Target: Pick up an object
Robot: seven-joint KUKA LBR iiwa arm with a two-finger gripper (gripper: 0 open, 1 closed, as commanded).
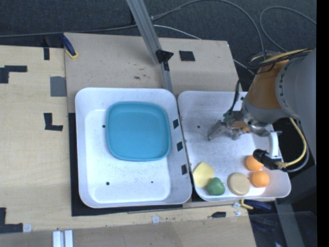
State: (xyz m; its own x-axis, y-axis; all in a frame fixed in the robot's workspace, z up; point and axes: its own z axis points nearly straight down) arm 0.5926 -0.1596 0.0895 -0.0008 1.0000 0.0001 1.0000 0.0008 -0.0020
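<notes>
My gripper (pixel 218 127) hangs over the bare middle of the right bin (pixel 205 107), on the grey arm with its orange band (pixel 264 89) reaching in from the right. It stands open with nothing between its fingers. Along the right bin's front edge lie a yellow object (pixel 202 173), a green object (pixel 216 186), a beige round object (pixel 238 183) and two orange balls (pixel 253 162) (pixel 260 178). All of them lie apart from the gripper, toward the front.
The left bin (pixel 92 189) holds a large blue square plate (pixel 138 130). A metal pole (pixel 150 32) slants up from between the bins at the back. Cables (pixel 295 153) trail at the right by the arm.
</notes>
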